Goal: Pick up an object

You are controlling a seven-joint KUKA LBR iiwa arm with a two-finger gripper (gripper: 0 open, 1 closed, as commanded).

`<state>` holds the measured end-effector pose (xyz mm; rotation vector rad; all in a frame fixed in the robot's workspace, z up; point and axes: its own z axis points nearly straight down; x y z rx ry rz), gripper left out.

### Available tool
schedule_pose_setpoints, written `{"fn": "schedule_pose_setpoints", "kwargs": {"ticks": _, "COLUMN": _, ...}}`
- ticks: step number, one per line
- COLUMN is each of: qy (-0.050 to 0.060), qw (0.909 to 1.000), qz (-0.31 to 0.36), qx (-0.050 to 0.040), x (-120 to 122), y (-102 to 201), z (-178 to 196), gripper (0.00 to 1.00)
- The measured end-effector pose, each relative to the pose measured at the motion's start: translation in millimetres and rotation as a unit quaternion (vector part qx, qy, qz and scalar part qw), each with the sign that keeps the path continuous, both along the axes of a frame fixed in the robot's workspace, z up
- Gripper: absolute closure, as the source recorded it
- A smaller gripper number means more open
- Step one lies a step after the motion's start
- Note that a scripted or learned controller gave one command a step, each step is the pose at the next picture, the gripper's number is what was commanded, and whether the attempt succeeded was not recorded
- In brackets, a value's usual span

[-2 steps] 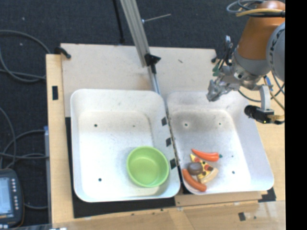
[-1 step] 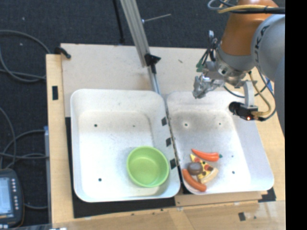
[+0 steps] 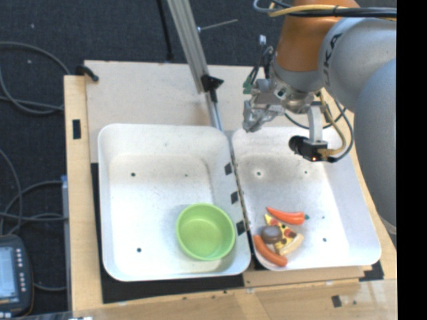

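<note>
At the far left, on the dark floor, black cables (image 3: 27,105) loop beside the desk (image 3: 133,92), and a small grey handheld screen (image 3: 13,272) lies at the lower left corner. The desk is pale wood, and a slanted aluminium post (image 3: 190,42) rises from its back part.

The left bin (image 3: 133,145) is white and shallow; a green bowl (image 3: 205,231) sits upright near its front right corner, just beside the wall shared with the other bin.

The right bin (image 3: 333,199) holds a small cluster at its front left corner — an orange-red carrot-like piece (image 3: 285,215) at the back, a brown round piece (image 3: 271,233) and a yellow wedge-shaped piece (image 3: 288,241) in the middle, and a second orange-red piece (image 3: 269,251) at the front. They lie touching or nearly touching; what the small pieces are is hard to tell.

The tool (image 3: 253,122) hangs above the back left corner of the right bin, close to the divide between the bins and well apart from the cluster. Nothing sits between its fingers — whether they are wide or narrow I cannot tell. Above it are the orange band (image 3: 307,32) and the grey arm (image 3: 367,65), entering from the right.
</note>
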<state>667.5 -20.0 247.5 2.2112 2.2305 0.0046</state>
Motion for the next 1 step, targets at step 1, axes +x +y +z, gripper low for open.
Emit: {"fn": "schedule_pose_setpoints", "kwargs": {"ticks": 1, "qy": 0.0, "qw": 1.0, "qz": 0.0, "qx": 0.0001, "x": 3.3, "y": 52.5, "z": 7.7, "gripper": 1.0}}
